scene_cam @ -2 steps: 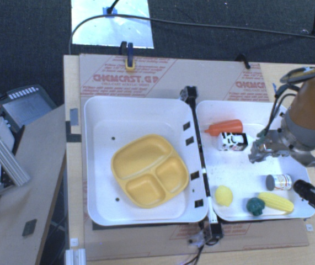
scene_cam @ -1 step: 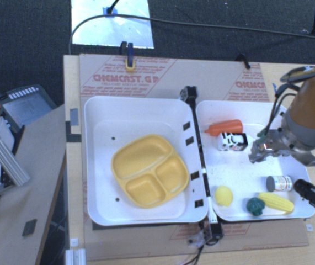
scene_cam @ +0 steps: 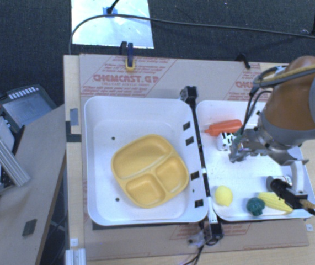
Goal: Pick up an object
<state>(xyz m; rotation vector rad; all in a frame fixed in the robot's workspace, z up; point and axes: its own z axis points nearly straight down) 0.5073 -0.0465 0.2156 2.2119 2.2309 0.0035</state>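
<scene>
Camera view: the hand (scene_cam: 239, 150) hangs over the right bin (scene_cam: 245, 195), its grip impossible to tell, partly hiding a small black-and-white object (scene_cam: 224, 141).

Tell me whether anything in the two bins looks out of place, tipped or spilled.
Nothing stands out. The yellow divided plate lies flat in the left bin, turned at an angle. In the right bin, the carrot, lemon, broccoli and banana lie apart, and nothing looks spilled or broken.
</scene>
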